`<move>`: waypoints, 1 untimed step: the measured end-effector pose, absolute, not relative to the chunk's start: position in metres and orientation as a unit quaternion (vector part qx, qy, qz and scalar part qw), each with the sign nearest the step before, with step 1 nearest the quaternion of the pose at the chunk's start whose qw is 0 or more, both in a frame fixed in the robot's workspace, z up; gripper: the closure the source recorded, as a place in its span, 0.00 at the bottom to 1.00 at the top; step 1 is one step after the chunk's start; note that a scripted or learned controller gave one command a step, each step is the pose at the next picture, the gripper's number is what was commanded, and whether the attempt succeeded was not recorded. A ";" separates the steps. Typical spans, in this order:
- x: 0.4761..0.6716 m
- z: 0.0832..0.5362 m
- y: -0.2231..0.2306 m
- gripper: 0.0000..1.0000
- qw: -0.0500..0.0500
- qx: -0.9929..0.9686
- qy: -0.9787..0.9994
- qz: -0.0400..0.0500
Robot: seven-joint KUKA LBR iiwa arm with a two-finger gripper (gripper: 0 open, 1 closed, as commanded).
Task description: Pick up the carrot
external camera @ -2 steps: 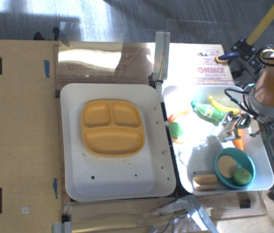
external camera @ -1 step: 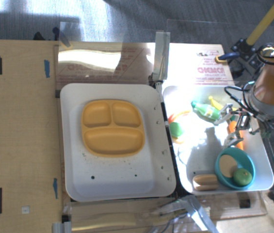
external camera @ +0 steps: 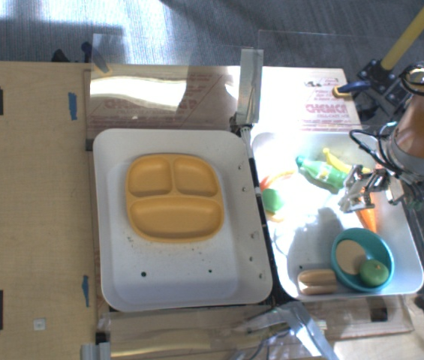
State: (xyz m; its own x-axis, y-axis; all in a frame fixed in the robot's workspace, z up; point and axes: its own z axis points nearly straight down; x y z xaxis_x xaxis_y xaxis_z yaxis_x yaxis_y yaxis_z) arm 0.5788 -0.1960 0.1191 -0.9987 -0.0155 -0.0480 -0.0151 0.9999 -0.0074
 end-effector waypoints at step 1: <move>0.537 0.111 -0.186 1.00 0.042 -0.096 0.994 -0.010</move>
State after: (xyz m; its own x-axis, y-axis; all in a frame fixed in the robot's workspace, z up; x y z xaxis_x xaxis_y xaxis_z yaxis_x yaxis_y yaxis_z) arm 0.5367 -0.1864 0.1109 -0.9781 -0.1917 -0.0811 -0.1900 0.9814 -0.0277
